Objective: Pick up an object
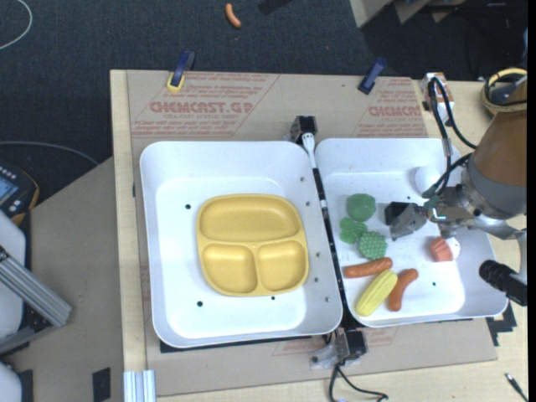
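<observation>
In the right bin (469, 304), I am seeing the toy food lying in a loose cluster near the divider between the two bins. The corn cob (376, 292) is lying with its long axis running diagonally, its lower end pointing toward the near-left corner of that bin and its upper end toward the far right. A sausage (368, 268) is lying just above it, its long axis close to horizontal and tilting slightly up to the right, its right end almost touching the corn. A second sausage (402, 288) is sitting just right of the corn, running diagonally along much the same line as the cob. A bumpy green piece (372, 244) is resting just above the first sausage, a flat green round (361, 207) is lying beyond it, and a smaller green piece (350, 229) is sitting between them toward the divider. An orange and white piece (442, 249) is lying apart on the right.

The gripper (404, 220) is hanging over the middle of the right bin, just right of the green pieces; I cannot tell how it is set or whether anything is in its grasp.

In the left bin (167, 224), a yellow divided plate (251, 243) is sitting in the middle.
</observation>
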`<state>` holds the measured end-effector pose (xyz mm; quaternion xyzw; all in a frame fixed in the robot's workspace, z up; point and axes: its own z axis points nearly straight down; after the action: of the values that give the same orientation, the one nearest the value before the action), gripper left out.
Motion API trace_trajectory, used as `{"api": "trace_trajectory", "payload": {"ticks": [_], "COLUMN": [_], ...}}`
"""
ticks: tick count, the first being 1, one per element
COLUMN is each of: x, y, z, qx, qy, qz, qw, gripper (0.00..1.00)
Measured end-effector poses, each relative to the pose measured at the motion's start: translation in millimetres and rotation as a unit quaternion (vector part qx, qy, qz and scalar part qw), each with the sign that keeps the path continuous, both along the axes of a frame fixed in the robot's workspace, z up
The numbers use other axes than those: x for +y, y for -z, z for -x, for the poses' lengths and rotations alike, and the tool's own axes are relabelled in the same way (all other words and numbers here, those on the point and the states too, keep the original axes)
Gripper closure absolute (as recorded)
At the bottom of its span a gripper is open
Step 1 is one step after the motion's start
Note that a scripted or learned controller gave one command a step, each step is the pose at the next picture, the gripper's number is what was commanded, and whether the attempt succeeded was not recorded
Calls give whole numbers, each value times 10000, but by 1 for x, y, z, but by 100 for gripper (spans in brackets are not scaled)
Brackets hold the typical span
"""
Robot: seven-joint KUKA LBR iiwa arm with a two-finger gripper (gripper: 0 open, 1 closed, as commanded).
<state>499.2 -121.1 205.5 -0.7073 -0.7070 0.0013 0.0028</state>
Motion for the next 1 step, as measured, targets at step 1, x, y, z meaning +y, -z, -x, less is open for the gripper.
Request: {"api": "trace_trajectory", "payload": {"ticks": [1], "x": [5], "y": [63], "z": [3], "qx": [8], "qy": [0], "qz": [-2], "qw": [10000], "gripper": [0]}}
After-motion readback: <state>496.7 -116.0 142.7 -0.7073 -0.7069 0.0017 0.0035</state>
